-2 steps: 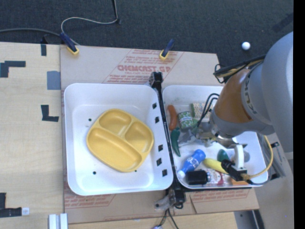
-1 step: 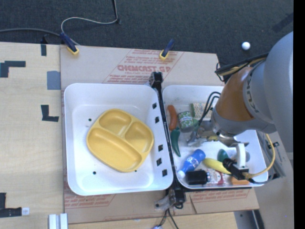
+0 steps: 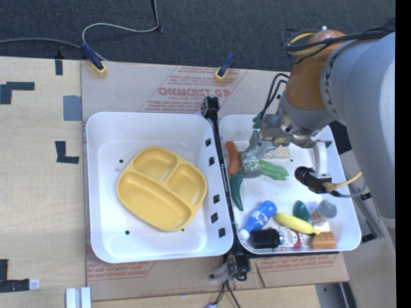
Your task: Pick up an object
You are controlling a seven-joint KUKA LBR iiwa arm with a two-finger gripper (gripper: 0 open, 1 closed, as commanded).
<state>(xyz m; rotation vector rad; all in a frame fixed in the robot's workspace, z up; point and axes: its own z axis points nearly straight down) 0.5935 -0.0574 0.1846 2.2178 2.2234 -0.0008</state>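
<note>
Small green soft-looking plastic toy vegetable (image 3: 273, 170), right of centre: judged light, slightly slippery, best taken across its narrow middle; two-finger gripper (image 3: 252, 158) positioned beside it, grip state undeterminable.

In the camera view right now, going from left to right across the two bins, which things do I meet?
Yellow divided plate → orange carrot → blue bottle → yellow banana → orange block.
</note>
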